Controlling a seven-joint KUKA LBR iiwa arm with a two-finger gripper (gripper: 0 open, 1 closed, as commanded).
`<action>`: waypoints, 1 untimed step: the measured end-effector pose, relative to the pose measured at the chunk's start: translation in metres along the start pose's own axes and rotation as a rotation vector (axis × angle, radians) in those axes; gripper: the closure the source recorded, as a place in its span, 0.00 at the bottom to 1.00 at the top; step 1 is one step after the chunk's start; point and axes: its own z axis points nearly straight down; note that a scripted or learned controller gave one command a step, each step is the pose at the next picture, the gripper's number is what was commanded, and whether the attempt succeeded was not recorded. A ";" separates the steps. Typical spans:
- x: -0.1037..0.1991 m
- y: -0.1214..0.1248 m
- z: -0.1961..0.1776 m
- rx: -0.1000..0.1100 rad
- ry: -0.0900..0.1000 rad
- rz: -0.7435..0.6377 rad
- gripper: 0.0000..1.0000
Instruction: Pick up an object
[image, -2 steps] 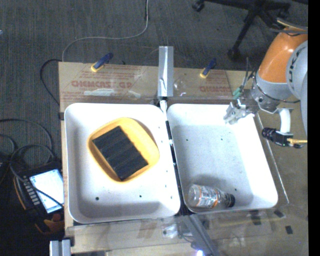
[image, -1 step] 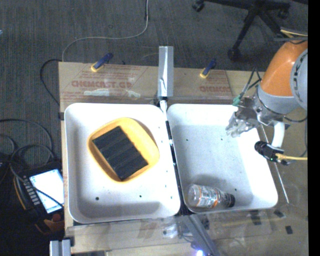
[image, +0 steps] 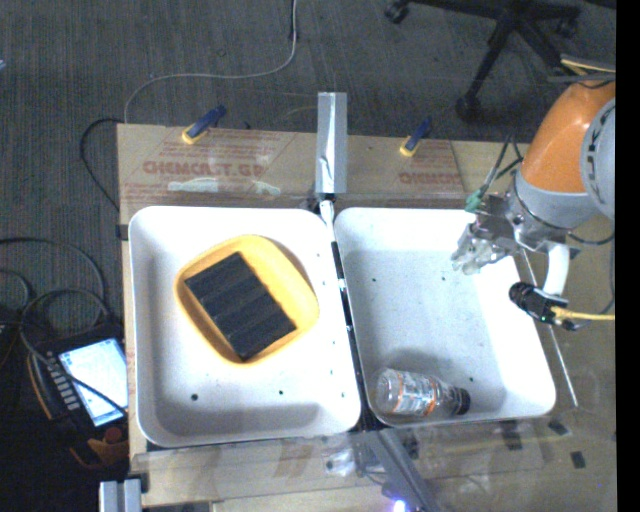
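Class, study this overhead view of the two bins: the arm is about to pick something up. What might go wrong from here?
1. The clear bottle lies on its side against the right bin's near wall; it may roll, and the wall could block a finger.
2. The gripper sits at that bin's far right, away from the bottle, so a straight descent would likely close on nothing.
3. The yellow dish in the left bin is wide and shallow, probably hard to pinch.

Clear bottle (image: 421, 393) lying, right bin
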 end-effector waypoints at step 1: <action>-0.035 -0.102 -0.040 -0.001 0.000 -0.159 0.00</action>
